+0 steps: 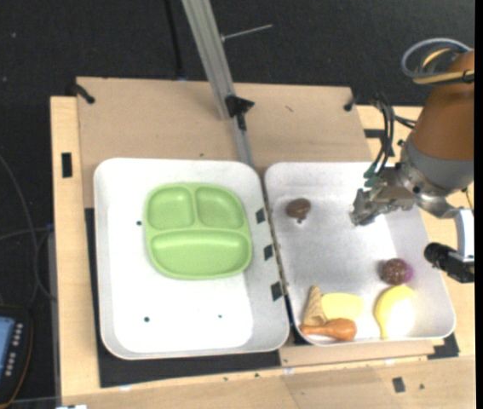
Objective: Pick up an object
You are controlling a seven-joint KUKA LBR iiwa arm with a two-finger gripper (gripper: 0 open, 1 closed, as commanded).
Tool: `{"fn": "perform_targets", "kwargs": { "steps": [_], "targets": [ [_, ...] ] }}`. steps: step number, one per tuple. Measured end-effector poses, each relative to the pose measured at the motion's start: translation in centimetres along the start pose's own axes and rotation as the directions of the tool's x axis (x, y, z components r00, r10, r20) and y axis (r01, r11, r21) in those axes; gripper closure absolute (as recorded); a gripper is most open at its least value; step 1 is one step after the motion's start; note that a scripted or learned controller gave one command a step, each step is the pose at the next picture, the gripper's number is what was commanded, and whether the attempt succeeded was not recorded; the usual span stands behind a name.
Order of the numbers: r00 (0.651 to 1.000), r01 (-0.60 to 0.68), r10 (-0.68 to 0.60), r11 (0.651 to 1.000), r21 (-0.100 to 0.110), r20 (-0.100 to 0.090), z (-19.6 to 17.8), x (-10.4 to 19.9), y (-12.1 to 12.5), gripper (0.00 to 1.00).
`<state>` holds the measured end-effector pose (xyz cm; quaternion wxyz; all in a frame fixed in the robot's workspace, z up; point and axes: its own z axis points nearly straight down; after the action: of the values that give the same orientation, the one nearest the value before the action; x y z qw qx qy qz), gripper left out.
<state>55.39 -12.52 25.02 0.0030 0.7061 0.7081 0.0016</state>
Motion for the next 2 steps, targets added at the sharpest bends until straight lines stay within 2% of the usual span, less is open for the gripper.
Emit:
{"fn": "perform_targets", "kwargs": {
  "steps": [1, 2],
  "targets": [
    [1.000, 0.005, -0.005, 1.000, 0.003, -0.003, -0.9, 5.4, 0.4, 1.00],
    [1.000, 0.005, -0.005, 1.000, 0.006, -0.003, 0.2, 11.1, 0.3, 1.00]
  ]
}}
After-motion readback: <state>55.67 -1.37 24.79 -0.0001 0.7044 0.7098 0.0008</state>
